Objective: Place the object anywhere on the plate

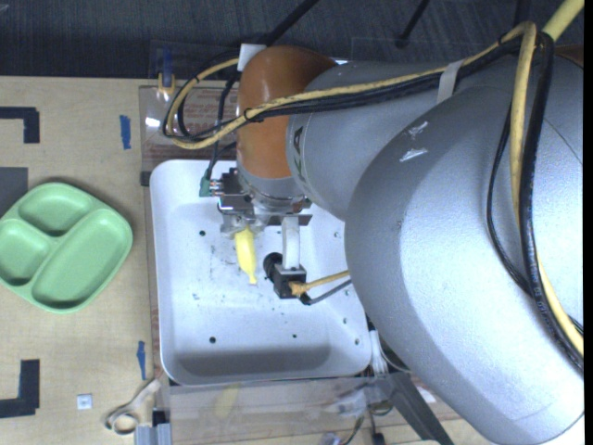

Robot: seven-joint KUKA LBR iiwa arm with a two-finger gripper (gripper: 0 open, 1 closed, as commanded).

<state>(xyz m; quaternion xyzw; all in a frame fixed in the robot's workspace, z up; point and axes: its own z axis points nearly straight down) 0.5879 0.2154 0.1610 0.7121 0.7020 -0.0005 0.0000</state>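
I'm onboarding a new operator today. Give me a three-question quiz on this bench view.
1. True or false: the yellow object lies on the green plate.
2. The plate has how many compartments: A two, B three, C five?
3. Fill in: the gripper hangs over the white ____.

Key: 1 false, the object is in the bin under the gripper; 2 B; 3 bin.

A small yellow object (pixel 246 254), long and narrow, lies in a white bin (pixel 185 332). A pale green plate (pixel 63 246) with three compartments sits flat on the desk, well apart to its left.
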